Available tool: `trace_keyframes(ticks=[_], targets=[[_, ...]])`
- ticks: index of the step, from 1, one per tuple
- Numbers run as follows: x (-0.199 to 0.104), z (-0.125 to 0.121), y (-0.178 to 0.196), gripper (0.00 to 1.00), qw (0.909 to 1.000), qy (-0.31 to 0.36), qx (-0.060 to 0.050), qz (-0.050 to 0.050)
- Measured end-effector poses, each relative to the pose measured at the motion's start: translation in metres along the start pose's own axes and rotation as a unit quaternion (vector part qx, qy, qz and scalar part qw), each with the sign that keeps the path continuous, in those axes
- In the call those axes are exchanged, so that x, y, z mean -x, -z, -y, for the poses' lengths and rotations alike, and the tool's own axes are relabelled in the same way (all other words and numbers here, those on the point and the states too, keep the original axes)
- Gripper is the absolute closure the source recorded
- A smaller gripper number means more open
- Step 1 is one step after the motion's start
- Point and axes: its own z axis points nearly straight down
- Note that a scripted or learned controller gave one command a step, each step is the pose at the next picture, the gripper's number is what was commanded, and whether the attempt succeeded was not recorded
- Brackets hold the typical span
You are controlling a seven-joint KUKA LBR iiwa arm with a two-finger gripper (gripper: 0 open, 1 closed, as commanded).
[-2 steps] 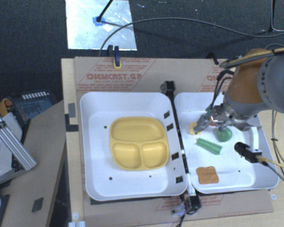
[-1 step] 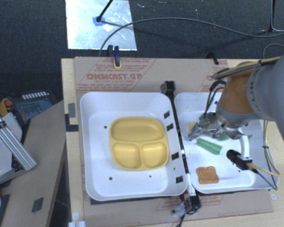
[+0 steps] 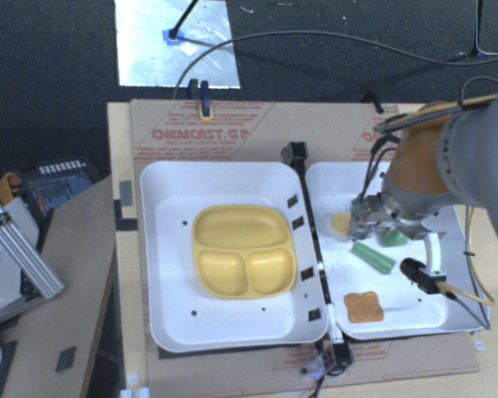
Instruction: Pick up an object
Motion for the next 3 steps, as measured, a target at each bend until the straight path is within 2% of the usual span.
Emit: trace_keyframes(ticks=[1,3], targets=[[-0.002,0.006,0.047,1.0,1.0,0.001,0.001,0.0],[0.005,-0.008,0.163,1.0,1.0,0.002,0.002,0.001]])
